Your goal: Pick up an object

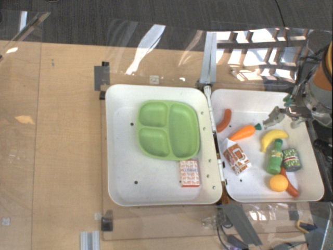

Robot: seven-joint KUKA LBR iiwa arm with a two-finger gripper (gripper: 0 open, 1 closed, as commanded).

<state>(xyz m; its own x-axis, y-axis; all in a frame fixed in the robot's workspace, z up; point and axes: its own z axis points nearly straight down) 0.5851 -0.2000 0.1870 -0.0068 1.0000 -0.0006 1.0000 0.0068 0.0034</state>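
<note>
The right bin (312, 189) holds the things to pick. A banana (274, 138) lies near its middle-right, just below and a little left of the gripper (285, 115). A carrot (243, 133) lies to the banana's left, its green top pointing toward the gripper. A sausage (224, 120) lies farther left, near the bin's left wall. Below the carrot sits a tilted carton (237, 159). Under the banana stands a green bottle (274, 157), with a green can (292, 160) just beside it on the right. An orange (279, 183) lies below the bottle, touching a red piece (291, 187) whose kind I cannot tell.

The gripper hangs over the bin's upper right part, its 2 fingers (272, 117) spread apart, with nothing between them. The arm (318, 95) enters from the right edge.

The left bin (122, 191) holds a green plate (169, 129) with 3 compartments, set toward its upper right. A small box (189, 173) lies just below the plate, near the bin's lower right corner.
</note>
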